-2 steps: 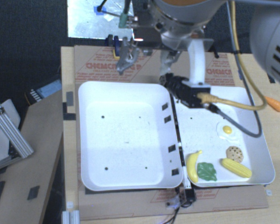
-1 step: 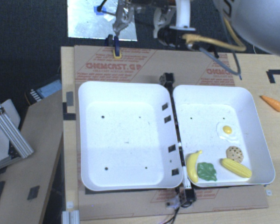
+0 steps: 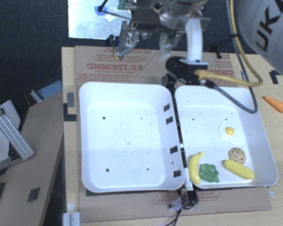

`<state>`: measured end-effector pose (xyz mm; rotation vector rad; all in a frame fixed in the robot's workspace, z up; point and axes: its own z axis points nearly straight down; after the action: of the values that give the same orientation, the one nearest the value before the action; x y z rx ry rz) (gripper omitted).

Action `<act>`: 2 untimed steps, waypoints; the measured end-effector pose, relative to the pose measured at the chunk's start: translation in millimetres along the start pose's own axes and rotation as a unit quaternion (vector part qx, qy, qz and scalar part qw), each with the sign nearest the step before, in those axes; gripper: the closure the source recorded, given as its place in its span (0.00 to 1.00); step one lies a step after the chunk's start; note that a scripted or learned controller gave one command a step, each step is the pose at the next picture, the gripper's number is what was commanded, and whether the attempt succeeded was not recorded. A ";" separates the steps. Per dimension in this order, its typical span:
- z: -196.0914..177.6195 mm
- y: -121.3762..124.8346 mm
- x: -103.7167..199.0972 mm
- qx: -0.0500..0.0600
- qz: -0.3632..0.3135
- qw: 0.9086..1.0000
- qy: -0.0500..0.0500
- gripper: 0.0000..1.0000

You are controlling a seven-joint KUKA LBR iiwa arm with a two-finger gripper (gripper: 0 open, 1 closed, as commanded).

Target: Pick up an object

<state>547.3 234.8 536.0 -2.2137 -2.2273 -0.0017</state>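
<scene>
Red "CHEMCAST" lettering marks the brown board (image 3: 114,66) beneath two glossy white bins (image 3: 120,94); the gripper (image 3: 148,40) hangs above, metal fingers (image 3: 127,39) spread, pinching nothing; a curved plastic banana (image 3: 195,168) lies in the right bin.

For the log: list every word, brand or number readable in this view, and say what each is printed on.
"CHEMCAST G" in red, with trailing characters too blurred to read, on the brown board behind the left bin.
"UKA", part of a cropped brand name, on the grey arm at upper right.
More red print on the board behind the right bin: too blurred to read.
Small red lines under "CHEMCAST": too small to read.
</scene>
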 end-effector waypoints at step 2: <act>1.0 -62.1 -0.4 0.000 0.000 1.000 0.000 0.00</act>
<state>485.2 234.0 535.0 -2.2150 -2.2265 -0.0004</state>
